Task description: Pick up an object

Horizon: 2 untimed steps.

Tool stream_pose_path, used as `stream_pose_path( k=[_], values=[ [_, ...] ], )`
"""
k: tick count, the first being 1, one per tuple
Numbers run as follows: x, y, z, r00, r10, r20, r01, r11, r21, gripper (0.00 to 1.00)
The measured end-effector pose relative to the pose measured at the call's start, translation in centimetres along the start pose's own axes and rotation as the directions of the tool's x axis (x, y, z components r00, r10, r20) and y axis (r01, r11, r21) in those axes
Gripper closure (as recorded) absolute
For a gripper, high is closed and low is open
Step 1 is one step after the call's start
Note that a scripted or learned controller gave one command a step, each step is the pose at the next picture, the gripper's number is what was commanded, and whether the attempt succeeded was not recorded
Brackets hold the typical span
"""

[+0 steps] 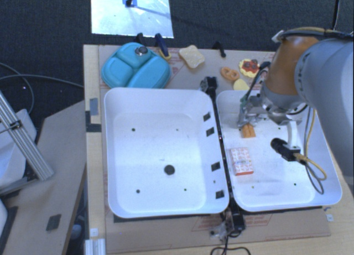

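My gripper [246,121] is down in the right bin [310,193], near its back left corner. A small orange block [248,131] lies right under the gripper's tip, touching it or nearly so. A small pink-and-white patterned box [241,161] rests flat on the bin floor, a little nearer the front than the gripper. In the left bin [127,110] sits a small dark round piece [169,169] toward the front middle. The grey arm with its orange band [287,66] comes in from the right and hides the bin's back right part.
Behind the bins on the bench lie a blue sectioned tray [135,67], a bread slice [192,56], an orange pretzel shape [229,73], a red-and-yellow toy [250,67] and a pale yellow piece [240,85]. A black plug with a yellow cable [284,149] hangs off the arm over the right bin.
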State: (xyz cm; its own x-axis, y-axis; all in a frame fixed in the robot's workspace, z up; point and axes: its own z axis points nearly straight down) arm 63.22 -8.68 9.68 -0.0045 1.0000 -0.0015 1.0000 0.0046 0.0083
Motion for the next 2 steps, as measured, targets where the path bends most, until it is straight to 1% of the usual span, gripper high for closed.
stream_pose_path(
  k=[1, 2],
  values=[
    [-12.6, -3.9, 0.9, 1.000, 0.012, 0.000, -0.012, 1.000, 0.000, 1.00],
    [-0.6, 1.4, 1.1, 1.000, -0.010, -0.007, 0.010, 1.000, 0.002, 1.00]
  ],
)
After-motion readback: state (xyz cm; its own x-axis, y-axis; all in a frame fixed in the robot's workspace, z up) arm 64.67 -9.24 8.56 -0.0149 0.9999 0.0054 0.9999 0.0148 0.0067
